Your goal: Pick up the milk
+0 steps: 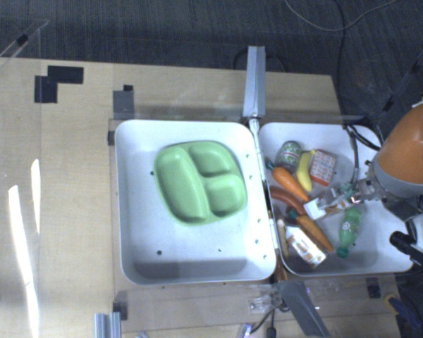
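Bench [70, 189] is being viewed from above, two white bins side by side. Left bin [127, 210], far from the gripper, is being occupied by a green divided plate [199, 180]. Right bin [381, 248] is being reached into by the grey and orange arm [409, 153]. Gripper [331, 204] is being held low over the clutter in the middle of this bin. How wide it is cannot be told, and nothing is being seen gripped.

Milk is being taken, as a guess, to be the small red and white carton [322, 166]. It is lying just beyond the gripper toward the bin's far wall, beside a banana [304, 172] and a can [290, 153]. Carrots [290, 182] are lying just left of the gripper, a green bottle [347, 232] just near-side.

Progress: approach only is being judged done. Grasp and lift are not yet done.
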Robot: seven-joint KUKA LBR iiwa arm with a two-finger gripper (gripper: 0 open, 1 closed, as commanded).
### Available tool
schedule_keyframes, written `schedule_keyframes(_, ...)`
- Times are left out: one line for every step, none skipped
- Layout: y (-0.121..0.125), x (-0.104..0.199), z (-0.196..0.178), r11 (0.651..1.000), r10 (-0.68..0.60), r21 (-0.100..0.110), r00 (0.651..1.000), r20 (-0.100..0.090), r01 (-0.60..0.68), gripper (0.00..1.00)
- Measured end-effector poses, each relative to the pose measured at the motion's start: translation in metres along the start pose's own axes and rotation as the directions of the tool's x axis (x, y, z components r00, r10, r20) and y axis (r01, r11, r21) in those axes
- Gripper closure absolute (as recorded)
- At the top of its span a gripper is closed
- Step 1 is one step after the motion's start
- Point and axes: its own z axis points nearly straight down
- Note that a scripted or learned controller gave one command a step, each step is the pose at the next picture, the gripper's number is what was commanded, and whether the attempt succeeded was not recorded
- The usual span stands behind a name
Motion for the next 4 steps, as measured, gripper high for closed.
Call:
schedule_keyframes(0.006, 0.0, -0.015, 1.0, -0.003, -0.013, 1.0, 0.002, 0.003, 1.0)
schedule_keyframes(0.006, -0.001, -0.016, 1.0, -0.002, -0.014, 1.0, 0.006, 0.002, 0.0)
schedule_keyframes(-0.005, 0.034, -0.005, 0.983, -0.183, 0.014, 0.983, -0.022, 0.184, 0.0)
schedule_keyframes(0.05, -0.007, 0.004, 0.951, -0.308, 0.013, 0.951, -0.035, 0.308, 0.0)
